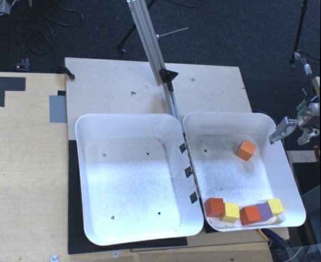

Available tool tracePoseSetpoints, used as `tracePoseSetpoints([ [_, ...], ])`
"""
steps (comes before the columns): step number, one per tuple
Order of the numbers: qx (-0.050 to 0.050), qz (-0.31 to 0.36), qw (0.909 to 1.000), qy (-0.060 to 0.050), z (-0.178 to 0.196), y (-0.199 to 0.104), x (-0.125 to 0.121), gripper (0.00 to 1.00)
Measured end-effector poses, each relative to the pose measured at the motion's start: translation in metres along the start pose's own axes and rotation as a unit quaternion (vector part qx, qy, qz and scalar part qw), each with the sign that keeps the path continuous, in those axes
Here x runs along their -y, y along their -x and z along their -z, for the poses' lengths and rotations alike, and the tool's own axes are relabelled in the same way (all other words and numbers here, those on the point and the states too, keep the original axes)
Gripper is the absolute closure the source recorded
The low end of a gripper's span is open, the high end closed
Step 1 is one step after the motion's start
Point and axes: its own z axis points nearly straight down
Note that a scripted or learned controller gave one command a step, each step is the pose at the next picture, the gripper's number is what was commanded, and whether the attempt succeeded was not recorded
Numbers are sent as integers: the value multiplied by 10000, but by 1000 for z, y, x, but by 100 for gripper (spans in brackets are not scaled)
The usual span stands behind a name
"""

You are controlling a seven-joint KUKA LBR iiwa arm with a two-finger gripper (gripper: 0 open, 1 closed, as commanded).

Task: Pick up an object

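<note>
In the right bin (285, 162), a lone orange cube (245, 149) rests near the middle of the floor. Along the bin's near wall runs a row of blocks: a red one (214, 207), a yellow one (230, 212), an orange-red one (250, 214), a purple one (264, 210) and another yellow one (275, 206). My gripper (291, 127) hangs at the far right, just outside and above the right bin's far right corner, well apart from every block. Nothing is visibly held.
The left bin (89, 168) sits beside the right one, with a divider and black clips (188, 171) between them. A slanted aluminium rail (149, 42) rises behind the bins. Pale bench surface lies to the left.
</note>
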Motion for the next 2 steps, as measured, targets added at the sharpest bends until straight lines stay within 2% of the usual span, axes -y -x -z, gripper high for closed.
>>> tracePoseSetpoints([
  [1, -13, 33, 10000, -8, -153, -24, -78, 0],
  [2, 39, 29, 9999, 135, -190, -55, -62, 0],
])
